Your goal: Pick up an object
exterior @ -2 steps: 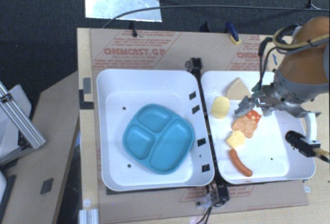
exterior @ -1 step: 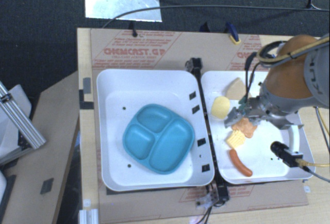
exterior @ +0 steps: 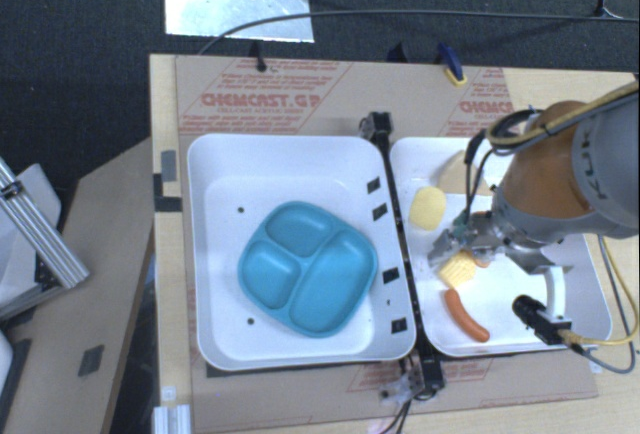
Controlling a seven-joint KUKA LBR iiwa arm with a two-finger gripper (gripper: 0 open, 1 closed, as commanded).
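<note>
The gripper [exterior: 458, 244] hangs low in the right bin [exterior: 440, 154], right over a ridged yellow piece [exterior: 459, 271] that lies against its tip; whether the fingers are spread or pinched cannot be told from this angle. Crowding it are a pale yellow lump [exterior: 428, 208] just to the far left and an orange sausage [exterior: 466, 315] just nearer. The left bin [exterior: 215, 162] holds a blue divided plate [exterior: 307, 267].

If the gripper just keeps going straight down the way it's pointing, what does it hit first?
Most likely the ridged yellow piece in the right bin. The gripper hangs just above it, pointing down and slightly left. Depth is hard to judge from this slanted view, so it could land on the bin floor beside it instead.
</note>
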